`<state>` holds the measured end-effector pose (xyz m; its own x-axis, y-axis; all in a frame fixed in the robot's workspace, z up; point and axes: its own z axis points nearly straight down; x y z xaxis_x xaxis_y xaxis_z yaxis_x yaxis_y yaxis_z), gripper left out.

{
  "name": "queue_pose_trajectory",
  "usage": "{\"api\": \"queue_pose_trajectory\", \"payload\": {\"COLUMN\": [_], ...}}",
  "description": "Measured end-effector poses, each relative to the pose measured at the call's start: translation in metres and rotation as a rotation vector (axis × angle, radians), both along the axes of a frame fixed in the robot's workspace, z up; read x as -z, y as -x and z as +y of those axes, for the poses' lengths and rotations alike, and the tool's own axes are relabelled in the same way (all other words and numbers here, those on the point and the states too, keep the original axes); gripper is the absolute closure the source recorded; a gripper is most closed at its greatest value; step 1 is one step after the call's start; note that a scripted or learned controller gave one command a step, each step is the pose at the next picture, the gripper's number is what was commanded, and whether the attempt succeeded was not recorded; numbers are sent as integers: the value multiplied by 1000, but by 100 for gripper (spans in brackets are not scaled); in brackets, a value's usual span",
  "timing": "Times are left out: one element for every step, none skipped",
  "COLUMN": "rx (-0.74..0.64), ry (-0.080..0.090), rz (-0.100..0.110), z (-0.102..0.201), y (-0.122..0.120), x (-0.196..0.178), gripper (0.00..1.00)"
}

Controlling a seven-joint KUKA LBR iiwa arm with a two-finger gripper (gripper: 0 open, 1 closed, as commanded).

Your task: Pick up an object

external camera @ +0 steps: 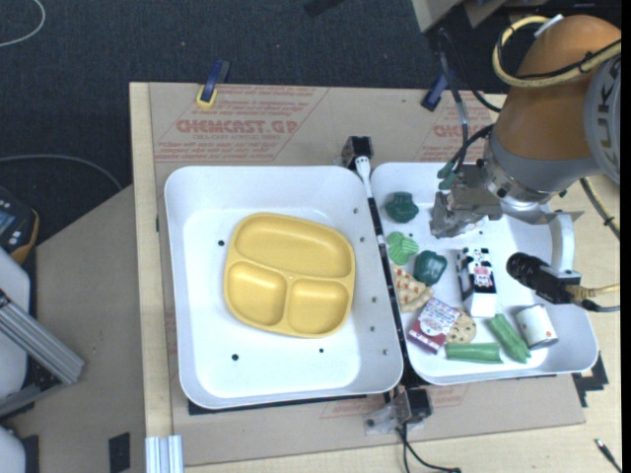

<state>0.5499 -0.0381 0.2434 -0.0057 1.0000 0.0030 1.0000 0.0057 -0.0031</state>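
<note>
Currently in the approach/descend step, by my read: gripper [455,215] hangs over the right bin [584,348], upper part, with nothing visible between its tips. Whether it's open or closed I cannot tell from this slanted angle; the wrist body blocks most of it.

Taking the gripper as the landmark:
- dark green piece [400,206] just to its left, near the bin wall
- second dark green piece [430,265] below it, slightly left
- light green leafy piece [401,246] below-left
- black-and-white carton [480,276] below, slightly right
- waffle-pattern piece [408,287] and red-and-white packet [433,323] further below
- long green veg [473,354] well below, at the bin's near edge
- white can [535,324] below-right

Yellow divided plate [289,274] sits in the left bin [187,264], well apart to the left, not in play.

No target is engaged yet. Nearest candidates look like the two dark green pieces. Next move calls for lining up over one item and dropping straight down; items are packed close, so a stray tip could nudge a neighbour.
</note>
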Motion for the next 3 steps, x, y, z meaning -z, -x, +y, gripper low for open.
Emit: {"api": "queue_pose_trajectory", "payload": {"rx": [-1,0,4], "ry": [0,0,2], "rz": [1,3,2], "z": [57,110,121], "y": [26,58,65], "x": [3,19,29], "gripper": [100,100,100]}}
